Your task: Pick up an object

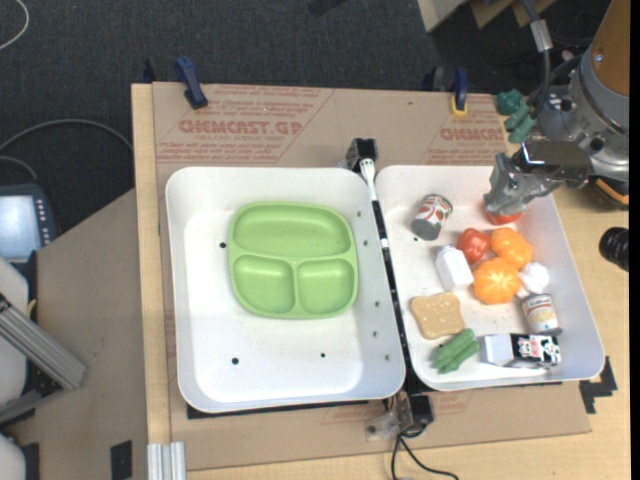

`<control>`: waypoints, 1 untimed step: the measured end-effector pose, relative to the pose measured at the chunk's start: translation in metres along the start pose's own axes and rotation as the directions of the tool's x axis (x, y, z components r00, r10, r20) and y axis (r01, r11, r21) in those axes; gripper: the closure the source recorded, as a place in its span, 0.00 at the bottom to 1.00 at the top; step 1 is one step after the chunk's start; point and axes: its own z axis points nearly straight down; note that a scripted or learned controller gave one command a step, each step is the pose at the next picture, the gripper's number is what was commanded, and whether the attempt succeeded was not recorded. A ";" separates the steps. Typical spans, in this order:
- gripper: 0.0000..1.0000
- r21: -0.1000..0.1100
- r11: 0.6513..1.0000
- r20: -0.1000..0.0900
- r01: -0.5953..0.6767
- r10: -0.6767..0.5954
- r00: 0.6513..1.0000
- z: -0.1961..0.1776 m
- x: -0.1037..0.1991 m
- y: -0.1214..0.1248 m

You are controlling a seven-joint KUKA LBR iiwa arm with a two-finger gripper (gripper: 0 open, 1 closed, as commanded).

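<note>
My gripper [508,200] hangs low over the far right part of the right bin [455,183]. A small red object [503,211] shows just under its tip, partly hidden by it. I cannot tell whether the red object is gripped or only lies beneath. Close by in the same bin are a small tilted can [432,215], a red tomato-like piece [474,242] and an orange fruit [497,281].
The right bin also holds a white bottle [453,267], a toast slice [438,314], a green vegetable [456,351], a cow-print carton [522,349] and a little tin [541,312]. A green divided plate [293,258] lies in the left bin [190,298].
</note>
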 end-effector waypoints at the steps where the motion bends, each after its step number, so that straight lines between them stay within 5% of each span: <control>1: 1.00 -0.016 1.000 0.001 -0.001 0.001 1.000 -0.016 -0.001 0.002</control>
